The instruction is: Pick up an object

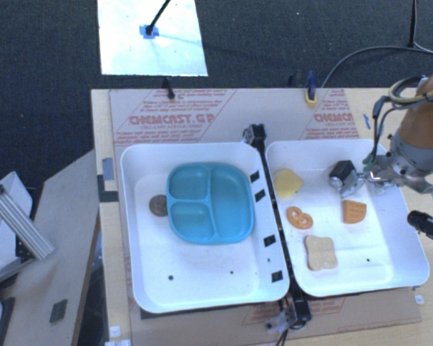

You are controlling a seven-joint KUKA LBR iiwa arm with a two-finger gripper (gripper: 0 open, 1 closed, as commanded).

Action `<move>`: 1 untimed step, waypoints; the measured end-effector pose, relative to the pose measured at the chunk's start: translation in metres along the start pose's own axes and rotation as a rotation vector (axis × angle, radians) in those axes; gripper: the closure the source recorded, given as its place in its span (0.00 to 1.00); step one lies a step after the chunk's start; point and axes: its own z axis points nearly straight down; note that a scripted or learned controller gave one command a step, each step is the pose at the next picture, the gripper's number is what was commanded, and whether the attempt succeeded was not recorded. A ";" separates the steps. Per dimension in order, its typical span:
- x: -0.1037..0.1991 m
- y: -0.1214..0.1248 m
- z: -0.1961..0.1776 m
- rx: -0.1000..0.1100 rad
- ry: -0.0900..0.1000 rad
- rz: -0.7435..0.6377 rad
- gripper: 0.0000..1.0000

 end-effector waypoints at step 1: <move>-0.009 0.000 0.057 0.000 0.000 0.002 0.00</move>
